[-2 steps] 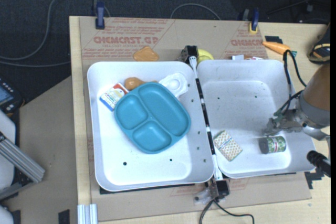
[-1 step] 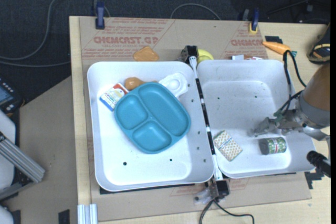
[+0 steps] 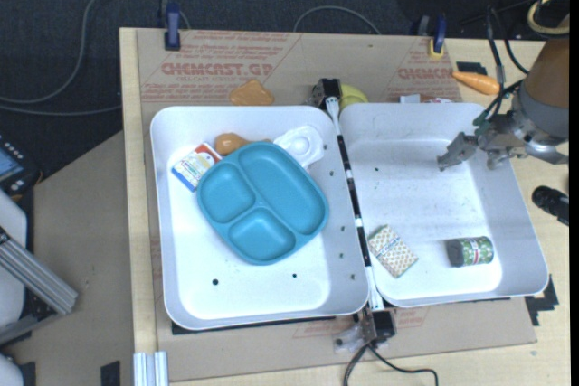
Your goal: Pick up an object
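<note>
Right now your gripper [image 3: 472, 149] hangs over the right bin's [image 3: 416, 194] 1 o'clock corner, fingers spread, nothing btwn them. Small can [image 3: 470, 251] lies at 5 o'clock, patterned packet [image 3: 393, 250] beside it at 7.

From my screen I can read red print on the brown sheet [image 3: 271, 59] lying on the counter behind the left bin [image 3: 172, 221]: "CHEMCAST GP", with a line of smaller red print above it, too fine to read. The same print shows behind the right bin [image 3: 516, 221], partly covered. The small can [image 3: 470, 251] in that bin carries a label I cannot read.
</note>
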Motion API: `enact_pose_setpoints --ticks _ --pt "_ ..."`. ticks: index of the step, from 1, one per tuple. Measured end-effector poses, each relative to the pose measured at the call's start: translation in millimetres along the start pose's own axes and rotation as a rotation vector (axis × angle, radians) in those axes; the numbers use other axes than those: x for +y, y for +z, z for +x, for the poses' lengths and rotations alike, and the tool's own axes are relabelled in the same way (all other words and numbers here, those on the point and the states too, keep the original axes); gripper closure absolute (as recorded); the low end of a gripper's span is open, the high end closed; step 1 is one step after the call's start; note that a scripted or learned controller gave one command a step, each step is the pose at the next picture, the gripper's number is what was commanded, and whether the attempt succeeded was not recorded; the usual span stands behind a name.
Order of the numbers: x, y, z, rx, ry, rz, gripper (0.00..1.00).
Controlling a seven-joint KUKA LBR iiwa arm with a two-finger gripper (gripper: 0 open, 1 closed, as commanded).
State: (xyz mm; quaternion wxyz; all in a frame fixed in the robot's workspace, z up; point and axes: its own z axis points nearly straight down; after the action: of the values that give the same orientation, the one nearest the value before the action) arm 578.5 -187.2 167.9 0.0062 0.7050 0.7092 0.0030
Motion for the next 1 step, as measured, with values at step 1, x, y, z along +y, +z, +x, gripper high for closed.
enact_pose_setpoints --ticks 1 --pt "-76.9 49.4 -16.1 0.008 0.011 0.022 0.0"
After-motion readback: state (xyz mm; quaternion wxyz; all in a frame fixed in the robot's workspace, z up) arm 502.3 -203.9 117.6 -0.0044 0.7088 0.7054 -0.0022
